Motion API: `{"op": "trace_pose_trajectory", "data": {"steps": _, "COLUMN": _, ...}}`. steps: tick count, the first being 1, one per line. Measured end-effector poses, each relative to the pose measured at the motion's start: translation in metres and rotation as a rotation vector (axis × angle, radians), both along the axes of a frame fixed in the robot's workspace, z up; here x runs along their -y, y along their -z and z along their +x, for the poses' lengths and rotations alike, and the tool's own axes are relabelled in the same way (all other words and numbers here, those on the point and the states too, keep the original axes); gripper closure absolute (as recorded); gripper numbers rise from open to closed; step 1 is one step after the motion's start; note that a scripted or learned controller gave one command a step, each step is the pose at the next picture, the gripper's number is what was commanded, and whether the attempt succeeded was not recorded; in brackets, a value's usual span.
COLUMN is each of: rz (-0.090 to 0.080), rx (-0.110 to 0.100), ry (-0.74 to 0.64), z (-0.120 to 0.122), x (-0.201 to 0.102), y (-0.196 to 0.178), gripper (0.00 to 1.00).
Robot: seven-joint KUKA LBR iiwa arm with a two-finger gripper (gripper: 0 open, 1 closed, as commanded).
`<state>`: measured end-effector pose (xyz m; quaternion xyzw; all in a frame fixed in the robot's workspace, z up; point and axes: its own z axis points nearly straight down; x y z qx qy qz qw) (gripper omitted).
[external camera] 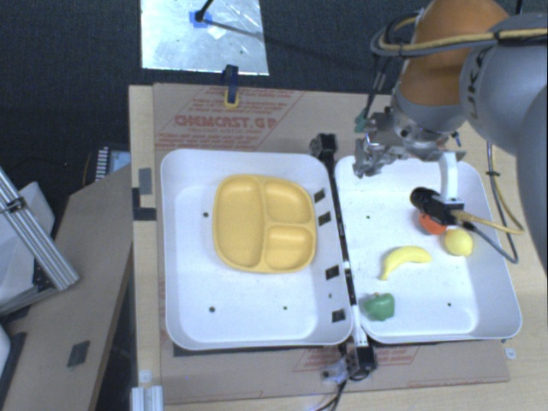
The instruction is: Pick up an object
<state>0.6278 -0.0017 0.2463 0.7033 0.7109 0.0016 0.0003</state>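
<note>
The hand (370,163) hangs over the right bin's (492,315) far-left corner; I cannot tell its opening. The banana (404,259) lies nearer the camera, slightly right, long axis roughly left-right.

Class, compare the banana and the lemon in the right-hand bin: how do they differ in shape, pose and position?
The banana is long and curved; the lemon is short and rounded. The banana lies flat near the middle of the right bin, with bare floor around it; the lemon sits nearer the bin's right side, close to an orange item. The banana covers more of the floor than the lemon. Both are yellow and lie apart from the gripper.
</note>
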Motion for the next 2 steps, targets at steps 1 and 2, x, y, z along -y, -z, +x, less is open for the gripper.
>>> {"op": "trace_pose_trajectory", "data": {"steps": 1, "rz": -0.001, "rx": -0.003, "ry": 0.001, "z": -0.001, "x": -0.052, "y": 0.016, "gripper": 1.0}}
{"op": "trace_pose_trajectory", "data": {"steps": 2, "rz": 0.0, "rx": -0.001, "ry": 0.001, "z": 0.005, "x": -0.108, "y": 0.027, "gripper": 1.0}}
